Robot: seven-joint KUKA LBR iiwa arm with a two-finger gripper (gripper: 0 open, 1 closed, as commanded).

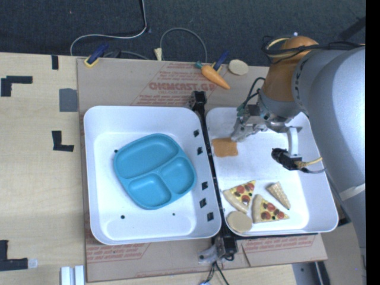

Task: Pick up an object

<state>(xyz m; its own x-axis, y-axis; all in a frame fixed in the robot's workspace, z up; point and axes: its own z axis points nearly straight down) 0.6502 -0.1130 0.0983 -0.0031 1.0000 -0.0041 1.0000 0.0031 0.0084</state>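
My arm (332, 100) comes in from three o'clock and bends down over the right bin (317, 186), its orange band (282, 79) sitting above the wrist. My claw (240, 132) hangs low in the upper left part of that bin, toward ten o'clock from the bin's middle, and from this slant I cannot tell how it is set. Just beside it, at about seven o'clock from the tip, lies a tan square of toast (225, 148) flat on the white floor, close against the bin's left wall; whether I touch it I cannot tell. Down at the six o'clock end of the same bin sit two pizza slices (240, 195), side by side with their tips nearly meeting, a pale cone-shaped wedge (278, 195) at their three o'clock side, and a round beige cookie (240, 221) at the lower edge, touching the slices. The left bin (98, 159) holds a blue divided plate (155, 170) lying flat near its centre. Outside the bins, at twelve o'clock on the cardboard sheet (172, 85), rest an orange carrot (215, 77) and, just to its right, a small pale round piece (238, 67). A black cable (142, 10) loops across the dark floor beyond.
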